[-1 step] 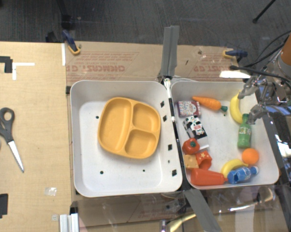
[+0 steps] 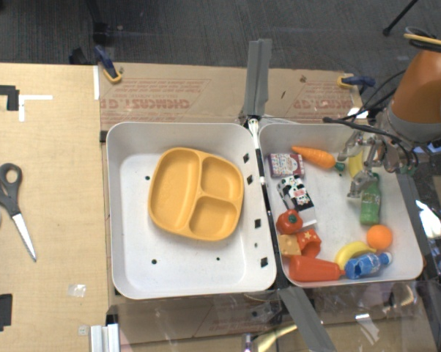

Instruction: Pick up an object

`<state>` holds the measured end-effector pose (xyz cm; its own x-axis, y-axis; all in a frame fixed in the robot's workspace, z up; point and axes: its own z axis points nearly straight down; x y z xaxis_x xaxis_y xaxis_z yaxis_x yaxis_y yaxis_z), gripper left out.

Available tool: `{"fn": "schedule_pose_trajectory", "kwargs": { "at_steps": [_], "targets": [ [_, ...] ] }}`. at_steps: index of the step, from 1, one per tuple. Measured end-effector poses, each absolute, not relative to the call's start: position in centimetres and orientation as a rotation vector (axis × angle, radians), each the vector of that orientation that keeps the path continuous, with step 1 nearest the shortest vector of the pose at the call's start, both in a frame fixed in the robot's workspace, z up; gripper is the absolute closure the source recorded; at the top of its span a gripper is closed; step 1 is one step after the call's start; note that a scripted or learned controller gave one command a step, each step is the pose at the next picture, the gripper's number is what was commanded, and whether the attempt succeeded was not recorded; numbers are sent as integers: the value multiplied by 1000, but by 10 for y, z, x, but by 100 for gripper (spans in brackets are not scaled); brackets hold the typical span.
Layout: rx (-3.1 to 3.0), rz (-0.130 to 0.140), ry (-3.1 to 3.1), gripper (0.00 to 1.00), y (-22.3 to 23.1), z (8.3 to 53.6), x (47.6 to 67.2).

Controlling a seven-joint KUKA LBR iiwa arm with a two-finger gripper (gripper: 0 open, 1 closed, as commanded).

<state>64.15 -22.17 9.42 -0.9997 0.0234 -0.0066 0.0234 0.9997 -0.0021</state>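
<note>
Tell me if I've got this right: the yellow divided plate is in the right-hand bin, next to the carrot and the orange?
Not quite. The camera view shows the yellow divided plate lying by itself in the left bin. The carrot and the orange are in the right bin, among the other small items, where the claw is.
</note>
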Motion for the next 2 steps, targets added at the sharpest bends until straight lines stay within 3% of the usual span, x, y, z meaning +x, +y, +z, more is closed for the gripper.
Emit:
{"fn": "schedule_pose_trajectory", "kwargs": {
  "at_steps": [2],
  "targets": [
    [296, 0, 3125, 0, -219, 93, 589]
  ]
}}
